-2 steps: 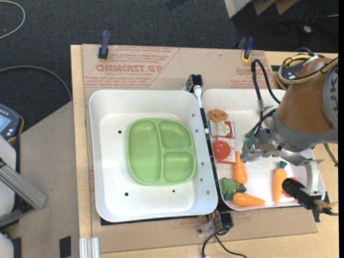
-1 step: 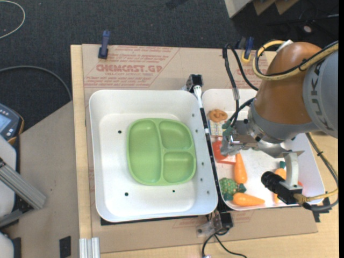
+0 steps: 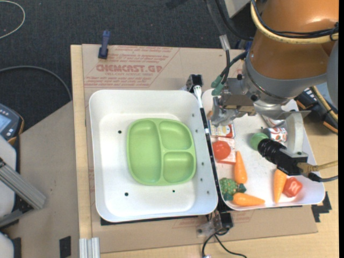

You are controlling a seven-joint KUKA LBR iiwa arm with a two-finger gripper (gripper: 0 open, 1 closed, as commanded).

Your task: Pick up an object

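We are watching the claw [image 3: 220, 121] hanging low over the far left corner of the right bin [image 3: 259, 171], just beside the wall it shares with the left bin [image 3: 107, 144]. We cannot tell whether the claw is released or clenched, since the grey wrist above is covering most of it. Right under it, a small white and red packet [image 3: 222, 131] is lying on the bin floor, and we cannot tell if the two are touching.

Just in front of the packet, a red tomato [image 3: 221, 150] is sitting against the shared wall. Beside it, the middle carrot [image 3: 239, 168] is pointing its tip toward the far side. Below that, a piece of broccoli [image 3: 228, 187] is touching the front carrot [image 3: 248, 200], which is lying across the near edge.

Moving right, a green round item [image 3: 257, 140] is resting mid-bin, and the right carrot [image 3: 279, 184] is leaning against a red pepper [image 3: 293, 187].

In the left bin, a green divided plate [image 3: 161, 150] is lying flat in the middle. Both bins are sitting on a cardboard sheet [image 3: 134, 63] on the tabletop, with a blue clamp [image 3: 104, 44] gripping its far edge.
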